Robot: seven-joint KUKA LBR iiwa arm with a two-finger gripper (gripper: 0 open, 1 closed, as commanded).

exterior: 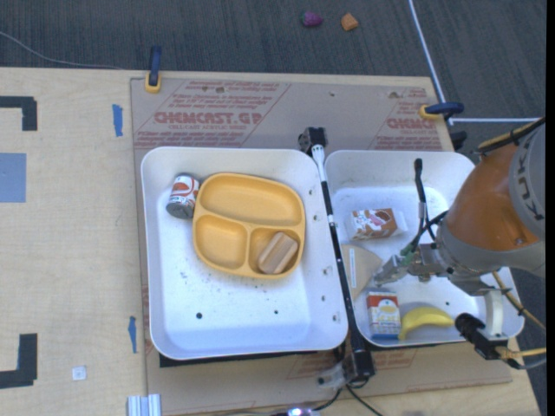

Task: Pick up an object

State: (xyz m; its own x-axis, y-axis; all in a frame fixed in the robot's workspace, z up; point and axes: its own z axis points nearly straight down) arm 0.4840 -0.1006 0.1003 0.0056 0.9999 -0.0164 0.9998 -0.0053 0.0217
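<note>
Two bins sat side by side on the desk, and the near edge of the right bin [512,323] held the likeliest targets: a banana [427,321] lying with its long axis roughly along that edge, and a small carton [383,314] just beside it on the left. The claw [392,269] hung a little beyond them, over the bin's middle, so the banana lay toward the near edge and slightly right of it, the carton almost straight toward the near edge. I could not tell how the claw was set; it was small, blurred and partly lost against a pale wedge-shaped piece beneath it. Nothing showed in its grip. Farther back, a red-and-white packet [375,224] lay toward the right bin's far-left corner. In the left bin [165,319], a yellow tray [247,199] carried a tan block [277,252], with a can [182,196] touching the tray's far-left side. The arm's bulk cut off the right bin's right side.
</note>
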